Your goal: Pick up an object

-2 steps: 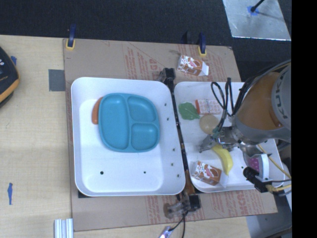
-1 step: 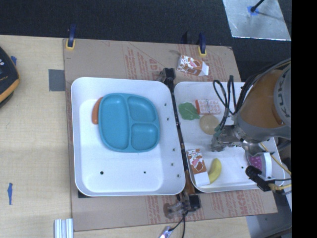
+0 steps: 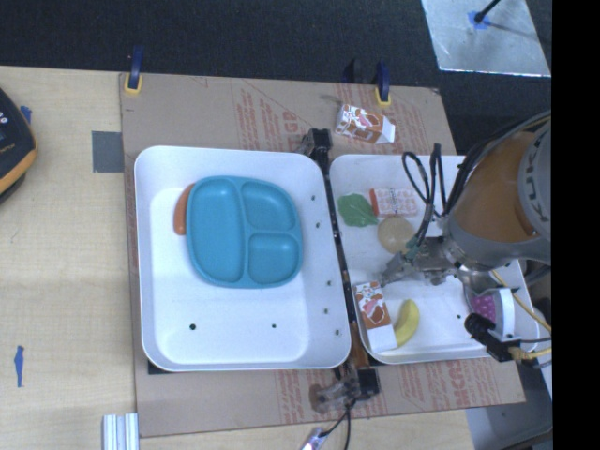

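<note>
The gripper (image 3: 405,262) hangs low in the right bin (image 3: 441,350), over the middle of its floor, and whether it has hold of anything I cannot tell, since the wrist hides it. The pale round object (image 3: 395,233) lies just beside it toward the bin's far wall; the banana (image 3: 406,322) lies near it toward the bin's near wall, with a small carton (image 3: 374,307) at the banana's left. To pick well, I judge it should centre on one item, clear of its neighbours, before closing.
</note>
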Motion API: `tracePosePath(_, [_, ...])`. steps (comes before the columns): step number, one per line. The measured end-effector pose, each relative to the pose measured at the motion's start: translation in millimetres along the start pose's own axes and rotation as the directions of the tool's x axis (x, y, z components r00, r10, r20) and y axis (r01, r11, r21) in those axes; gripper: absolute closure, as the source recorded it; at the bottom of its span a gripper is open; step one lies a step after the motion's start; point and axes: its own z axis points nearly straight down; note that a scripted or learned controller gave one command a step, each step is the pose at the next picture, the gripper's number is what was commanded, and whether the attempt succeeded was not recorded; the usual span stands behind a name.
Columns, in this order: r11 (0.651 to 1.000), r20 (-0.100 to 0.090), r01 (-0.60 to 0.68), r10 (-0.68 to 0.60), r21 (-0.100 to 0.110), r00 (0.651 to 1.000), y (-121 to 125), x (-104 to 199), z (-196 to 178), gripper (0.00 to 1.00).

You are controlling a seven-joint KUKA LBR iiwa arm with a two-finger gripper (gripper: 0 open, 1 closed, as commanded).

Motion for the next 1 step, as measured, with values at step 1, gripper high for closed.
tracePosePath(1, [1.000,-0.002,-0.007,0.007,-0.005,1.000,73.7,-21.9,4.2,0.00])
